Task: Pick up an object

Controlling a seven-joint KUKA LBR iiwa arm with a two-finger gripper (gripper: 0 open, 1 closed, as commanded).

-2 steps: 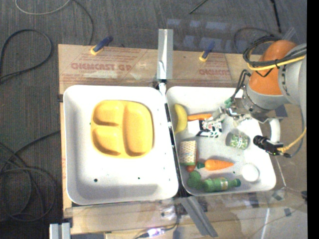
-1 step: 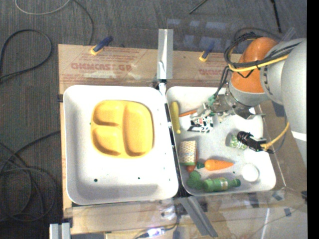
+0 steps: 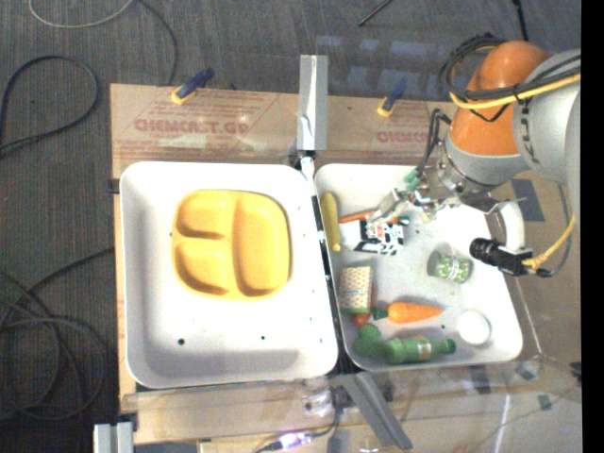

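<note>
You see the gripper (image 3: 404,204) low in the right bin (image 3: 500,343), near its back wall, just above a black-and-white toy (image 3: 382,237); whether it is clenched or released, you cannot tell. A carrot (image 3: 413,312) and a green bottle (image 3: 418,349) lie near the front. The left bin (image 3: 151,347) holds a yellow tray (image 3: 232,243).

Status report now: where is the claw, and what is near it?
Claw low in right bin, upper part. Black-and-white carton just beside it, grip unconfirmed. Orange carrot, green bottle lie apart, nearer front.
</note>
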